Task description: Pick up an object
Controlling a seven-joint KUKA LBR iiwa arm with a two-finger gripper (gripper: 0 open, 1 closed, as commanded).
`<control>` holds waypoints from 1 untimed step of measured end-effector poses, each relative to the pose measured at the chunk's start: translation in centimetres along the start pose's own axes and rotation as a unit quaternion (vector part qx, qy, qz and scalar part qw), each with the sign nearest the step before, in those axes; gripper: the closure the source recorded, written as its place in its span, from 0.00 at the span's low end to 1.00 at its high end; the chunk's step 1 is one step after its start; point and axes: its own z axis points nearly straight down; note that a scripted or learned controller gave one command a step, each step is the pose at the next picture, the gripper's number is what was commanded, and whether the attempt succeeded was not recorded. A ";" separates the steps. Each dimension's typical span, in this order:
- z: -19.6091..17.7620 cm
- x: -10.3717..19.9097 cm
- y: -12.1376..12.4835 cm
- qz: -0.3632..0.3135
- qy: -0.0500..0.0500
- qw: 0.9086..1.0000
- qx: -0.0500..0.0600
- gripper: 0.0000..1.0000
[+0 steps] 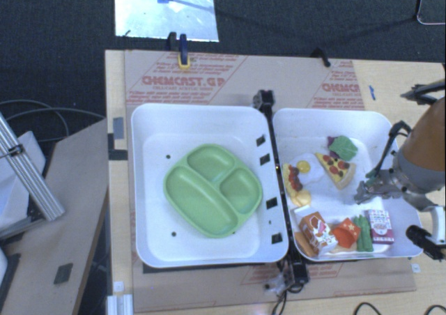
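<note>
The right white bin [306, 125] holds several toy foods. A pizza slice [336, 168] lies near its middle with a green leafy piece [343, 146] just behind it. Yellow and red fruit pieces [297, 181] sit by the bin's left wall. Along the front lie a red-and-white carton [317, 231], an orange-red piece [345, 233], a green piece [364, 231] and a red-and-white box [380, 226]. My gripper [368, 191] hangs low over the bin's right side, just right of the pizza slice and above the box. Nothing is visibly held.
The left white bin [150, 167] holds a green divided plate [212, 189]. A black divider [273, 167] runs between the bins. The arm's orange band [426, 146] enters from the right edge. Cardboard [209, 80] covers the bench behind the bins.
</note>
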 end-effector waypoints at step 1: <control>-4.7 -0.4 -0.7 0.001 -0.001 1.000 -0.001 1.00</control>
